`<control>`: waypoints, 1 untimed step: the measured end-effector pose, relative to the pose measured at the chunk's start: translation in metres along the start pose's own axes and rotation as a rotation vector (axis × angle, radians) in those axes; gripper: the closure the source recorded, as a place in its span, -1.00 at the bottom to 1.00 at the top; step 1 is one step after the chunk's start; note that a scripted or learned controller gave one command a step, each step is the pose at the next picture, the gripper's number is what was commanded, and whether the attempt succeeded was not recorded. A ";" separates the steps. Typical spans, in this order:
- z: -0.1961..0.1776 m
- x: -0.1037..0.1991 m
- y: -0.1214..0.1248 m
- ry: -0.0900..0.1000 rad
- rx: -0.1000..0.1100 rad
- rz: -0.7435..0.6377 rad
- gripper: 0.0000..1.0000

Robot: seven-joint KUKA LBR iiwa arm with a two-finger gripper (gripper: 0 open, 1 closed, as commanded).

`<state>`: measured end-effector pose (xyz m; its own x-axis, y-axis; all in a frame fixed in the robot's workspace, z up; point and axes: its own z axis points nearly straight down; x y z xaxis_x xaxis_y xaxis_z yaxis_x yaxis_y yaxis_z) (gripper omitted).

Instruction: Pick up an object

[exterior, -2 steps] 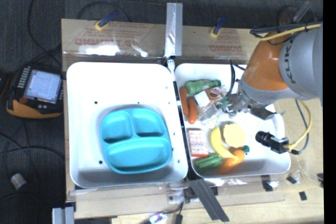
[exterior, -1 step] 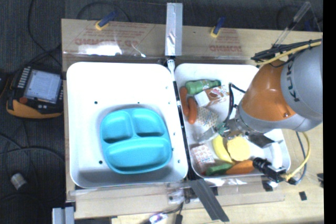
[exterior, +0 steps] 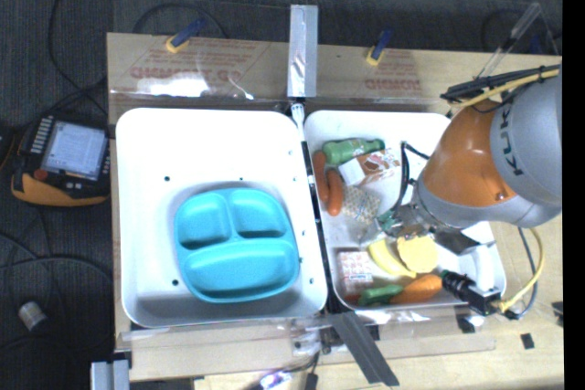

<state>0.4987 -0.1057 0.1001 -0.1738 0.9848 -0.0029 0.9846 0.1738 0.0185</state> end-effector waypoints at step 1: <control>-0.131 0.037 0.022 -0.004 0.021 0.344 1.00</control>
